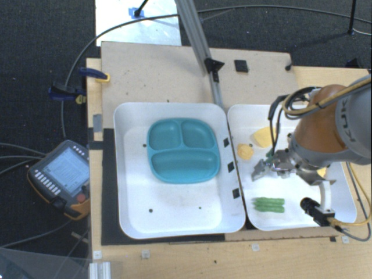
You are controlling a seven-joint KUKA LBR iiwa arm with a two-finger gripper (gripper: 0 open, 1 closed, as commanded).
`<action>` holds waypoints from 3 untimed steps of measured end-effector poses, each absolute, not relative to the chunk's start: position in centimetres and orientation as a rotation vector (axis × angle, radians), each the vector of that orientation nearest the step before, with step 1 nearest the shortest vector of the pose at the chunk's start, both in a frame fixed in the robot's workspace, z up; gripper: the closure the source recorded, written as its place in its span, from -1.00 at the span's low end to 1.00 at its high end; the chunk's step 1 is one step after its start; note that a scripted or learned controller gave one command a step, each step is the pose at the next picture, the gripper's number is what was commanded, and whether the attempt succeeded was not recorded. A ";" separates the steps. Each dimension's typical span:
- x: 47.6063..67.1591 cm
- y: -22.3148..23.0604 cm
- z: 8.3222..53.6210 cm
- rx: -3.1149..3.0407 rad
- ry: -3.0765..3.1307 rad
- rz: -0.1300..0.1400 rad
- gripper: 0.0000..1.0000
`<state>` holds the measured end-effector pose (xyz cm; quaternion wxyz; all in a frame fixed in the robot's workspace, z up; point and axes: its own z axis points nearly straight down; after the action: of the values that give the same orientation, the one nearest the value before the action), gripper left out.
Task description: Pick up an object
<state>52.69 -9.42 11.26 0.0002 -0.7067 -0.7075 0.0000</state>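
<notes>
The arm reaches in from the right and hangs over the right bin. Its orange band is above the wrist, and the gripper points to the left, toward the wall between the two bins. I will take the gripper as the landmark for all places.

The fingers look a little spread, with white bin floor visible around their tips, and nothing is seen between them. How far they are open, I cannot tell for sure, because they are small and partly blurred.

Just below the gripper lies a green object, long and flat, on the floor of the right bin; it is near the gripper but apart from it. Up and to the left of the gripper is a small yellow round piece, also apart from it. Above the gripper, a bigger yellow piece lies beside the arm's cables.

Far to the left of the gripper, in the left bin, sits a teal plate with three compartments. Well to the left of this, outside the bins, a pendant with a screen lies on the dark floor.
</notes>
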 end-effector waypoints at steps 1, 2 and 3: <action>52.9 -9.5 8.7 -2.222 -2.223 -0.003 -1.00; 53.2 -9.3 10.0 -2.223 -2.229 -0.015 1.00; 54.2 -9.8 15.2 -2.219 -2.228 -0.003 1.00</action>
<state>54.22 -9.75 15.23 -0.0015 -0.7055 -0.7087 -0.0009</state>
